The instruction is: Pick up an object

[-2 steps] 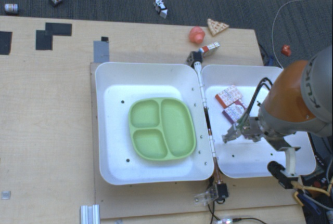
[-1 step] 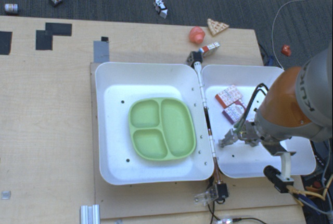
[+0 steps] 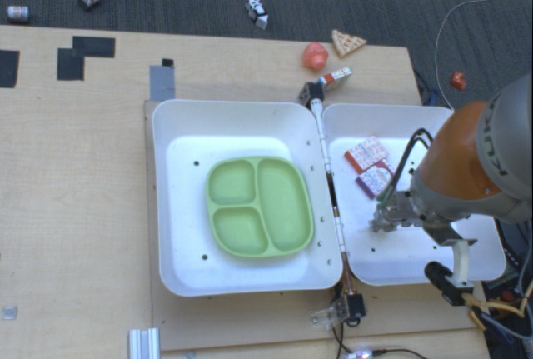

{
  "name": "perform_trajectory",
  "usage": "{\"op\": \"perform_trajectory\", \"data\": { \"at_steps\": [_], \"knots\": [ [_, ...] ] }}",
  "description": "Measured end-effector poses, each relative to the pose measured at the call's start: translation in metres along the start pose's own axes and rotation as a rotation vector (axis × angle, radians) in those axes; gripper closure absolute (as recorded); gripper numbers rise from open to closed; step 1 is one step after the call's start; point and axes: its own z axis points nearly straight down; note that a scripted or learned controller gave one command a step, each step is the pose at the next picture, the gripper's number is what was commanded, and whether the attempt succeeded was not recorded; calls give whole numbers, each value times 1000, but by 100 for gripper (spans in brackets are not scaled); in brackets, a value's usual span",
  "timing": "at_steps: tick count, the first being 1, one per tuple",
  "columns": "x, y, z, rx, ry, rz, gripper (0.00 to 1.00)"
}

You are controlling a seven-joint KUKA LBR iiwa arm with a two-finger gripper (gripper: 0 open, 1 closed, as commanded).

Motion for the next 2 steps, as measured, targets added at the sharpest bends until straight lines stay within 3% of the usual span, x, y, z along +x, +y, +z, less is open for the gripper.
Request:
{"op": "perform_trajectory", "data": {
  "at_steps": [1,2],
  "knots": [
    [0,0,0,0,0,1,0],
    [1,-2,11,5,-1,3,0]
  ]
}}
